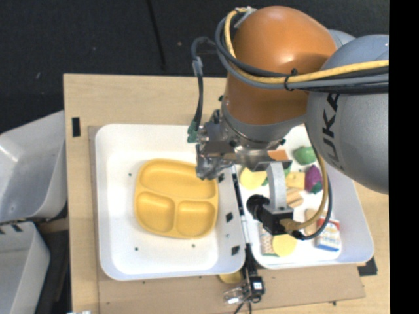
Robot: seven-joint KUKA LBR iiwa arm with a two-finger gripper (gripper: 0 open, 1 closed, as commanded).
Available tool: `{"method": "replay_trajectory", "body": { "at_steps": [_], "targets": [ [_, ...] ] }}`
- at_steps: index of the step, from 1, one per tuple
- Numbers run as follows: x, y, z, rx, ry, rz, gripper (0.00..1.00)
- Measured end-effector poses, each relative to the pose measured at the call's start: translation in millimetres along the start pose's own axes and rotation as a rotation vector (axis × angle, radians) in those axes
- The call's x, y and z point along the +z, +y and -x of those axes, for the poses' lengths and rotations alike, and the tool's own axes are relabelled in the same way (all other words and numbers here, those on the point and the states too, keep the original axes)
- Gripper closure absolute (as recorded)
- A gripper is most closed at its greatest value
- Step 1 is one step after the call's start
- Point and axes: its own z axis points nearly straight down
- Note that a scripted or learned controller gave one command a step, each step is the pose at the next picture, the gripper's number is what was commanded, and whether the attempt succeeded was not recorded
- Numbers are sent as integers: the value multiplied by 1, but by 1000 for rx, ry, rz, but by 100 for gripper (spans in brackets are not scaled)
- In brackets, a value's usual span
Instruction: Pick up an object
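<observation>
My gripper (208, 162) hangs low over the upper right corner of a yellow three-compartment plate (171, 200), close to the divider between the two bins. The orange wrist band and grey arm hide much of the right bin. The plate lies in the middle of the left bin (108, 195). In the right bin (359, 231) lie several small toys: a green piece (303, 154), a purple piece (313, 176), a yellow disc (252, 178), a second yellow disc (283, 246), an orange piece (280, 155) and a small red-and-blue carton (328, 235).
Both bins rest on a wooden bench (78, 97) with bare wood around them. A small yellow thing (229, 278) sits just outside the bins at the front edge. Bare white floor surrounds the plate in the left bin.
</observation>
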Motion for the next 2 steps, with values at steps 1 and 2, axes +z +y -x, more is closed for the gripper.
{"method": "replay_trajectory", "body": {
  "at_steps": [1, 2],
  "targets": [
    [-9, 1, 0, -8, -3, -2, 100],
    [-18, 2, 1, -16, -5, -4, 100]
  ]
}}
